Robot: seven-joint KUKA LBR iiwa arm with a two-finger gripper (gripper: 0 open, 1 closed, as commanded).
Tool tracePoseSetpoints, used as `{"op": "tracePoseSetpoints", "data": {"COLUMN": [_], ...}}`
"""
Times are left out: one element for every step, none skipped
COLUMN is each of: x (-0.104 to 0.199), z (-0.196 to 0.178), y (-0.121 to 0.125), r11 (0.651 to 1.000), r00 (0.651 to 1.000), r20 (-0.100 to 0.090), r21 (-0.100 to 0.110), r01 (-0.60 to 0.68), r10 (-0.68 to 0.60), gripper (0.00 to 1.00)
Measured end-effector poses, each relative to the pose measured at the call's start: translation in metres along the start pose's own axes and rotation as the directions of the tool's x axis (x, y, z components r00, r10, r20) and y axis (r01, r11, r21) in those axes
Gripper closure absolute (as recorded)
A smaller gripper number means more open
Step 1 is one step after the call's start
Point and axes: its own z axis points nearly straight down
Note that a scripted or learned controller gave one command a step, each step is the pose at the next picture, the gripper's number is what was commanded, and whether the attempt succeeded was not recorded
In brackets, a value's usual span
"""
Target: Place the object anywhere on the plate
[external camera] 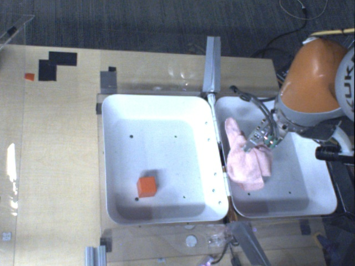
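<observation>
We look down on a pale wooden bench that carries two shallow white bins side by side. In the left bin a small orange block sits on the floor toward the near left part, well apart from every wall and from the arm. The right bin holds a pink cloth, crumpled and lying along the bin's left side, just beside the divider between the two bins; its upper end tapers to a narrow point and its lower end spreads wider. The arm reaches in from the right, its orange band large in our view above the grey wrist. The gripper is down at the upper right edge of the cloth and appears to touch it, but the fingers are small and partly hidden by the wrist from this angle, so we cannot tell how far apart they stand or whether any fold of the cloth is caught between them. On the bench to the far left we see a black stepped mark with a tiny orange square beside it. A thin cable loops on the dark floor at the top right.
</observation>
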Motion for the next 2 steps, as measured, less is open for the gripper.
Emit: {"op": "tracePoseSetpoints", "data": {"x": [0.033, 0.069], "z": [-0.012, -0.004], "y": [0.031, 0.066], "r11": [0.921, 0.745], "r00": [0.921, 0.745], "r20": [0.004, 0.006], "r21": [-0.002, -0.002], "r01": [0.390, 0.667], "r10": [-0.390, -0.667], "gripper": [1.00, 1.00]}}
